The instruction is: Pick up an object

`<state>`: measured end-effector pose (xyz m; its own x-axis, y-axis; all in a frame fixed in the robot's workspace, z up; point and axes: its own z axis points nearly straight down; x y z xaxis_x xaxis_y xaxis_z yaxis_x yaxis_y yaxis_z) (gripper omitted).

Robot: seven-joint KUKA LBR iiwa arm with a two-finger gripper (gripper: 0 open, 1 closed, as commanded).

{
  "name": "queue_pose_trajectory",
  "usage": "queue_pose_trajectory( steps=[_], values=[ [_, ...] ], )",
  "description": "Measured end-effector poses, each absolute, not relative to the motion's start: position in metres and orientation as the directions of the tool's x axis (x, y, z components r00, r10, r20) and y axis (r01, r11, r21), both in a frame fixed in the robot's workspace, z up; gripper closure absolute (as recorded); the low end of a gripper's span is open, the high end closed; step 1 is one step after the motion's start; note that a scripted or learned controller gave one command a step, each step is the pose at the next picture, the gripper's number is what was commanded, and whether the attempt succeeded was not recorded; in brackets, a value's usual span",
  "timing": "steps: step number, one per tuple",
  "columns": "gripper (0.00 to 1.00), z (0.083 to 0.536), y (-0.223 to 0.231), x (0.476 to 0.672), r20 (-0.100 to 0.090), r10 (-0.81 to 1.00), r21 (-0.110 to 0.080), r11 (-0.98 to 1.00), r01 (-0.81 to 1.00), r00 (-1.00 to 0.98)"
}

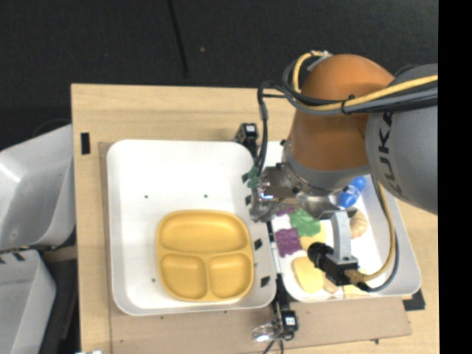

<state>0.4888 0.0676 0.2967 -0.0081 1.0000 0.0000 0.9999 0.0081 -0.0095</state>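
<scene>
While yellow tray (204, 255) fills left bin (125, 198), toys crowd right bin (402, 271).

My workplace: a robot lab test bench.

I work at a pale wooden bench (147, 105) that carries two shallow white bins, the left bin (177, 168) and the right bin (402, 268), set side by side on a dark floor (147, 28). Small black fittings (245, 132) sit at the bins' edges, cables (383, 253) loop off my grey and orange arm (346, 116), and the right bin holds a jumble of small coloured objects (302, 223), a staged setup rather than a home.
</scene>
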Motion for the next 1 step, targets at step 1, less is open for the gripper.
queue_pose_trajectory(
  steps=[1],
  values=[
    [1.00, 0.4304, 0.0540, 0.4990, 0.001, 1.000, 0.016, 0.003, 1.000, -0.003]
  ],
)
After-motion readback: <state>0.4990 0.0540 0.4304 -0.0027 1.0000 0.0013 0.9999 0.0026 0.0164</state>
